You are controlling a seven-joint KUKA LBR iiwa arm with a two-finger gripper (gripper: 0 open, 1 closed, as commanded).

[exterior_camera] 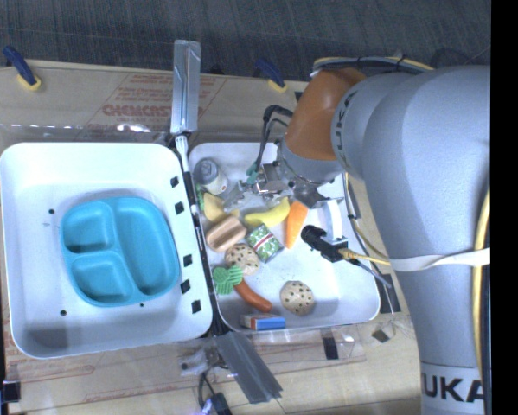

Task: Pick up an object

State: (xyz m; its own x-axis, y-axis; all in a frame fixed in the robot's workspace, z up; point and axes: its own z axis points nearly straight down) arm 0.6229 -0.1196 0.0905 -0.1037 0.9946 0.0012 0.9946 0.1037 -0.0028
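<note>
My gripper [257,185] reaches down into the right bin [362,294], at its upper middle, under the orange wrist band. Right below it lie a yellow banana [271,214] and an orange carrot [295,224]. A grey can [208,174] stands to its left, with a yellow piece [211,205] under it. Lower down are a hot dog bun [226,232], a green and red can [266,243], two cookies [241,258] [297,296], a green toy [227,278], a red sausage [253,297] and a small blue box [264,322].
The left bin [34,188] holds a blue divided tray [116,249]. A metal divider [186,85] runs between the bins at the top. The grey arm [414,188] covers the right side of the right bin. A black cable plug [321,241] hangs near the carrot.
</note>
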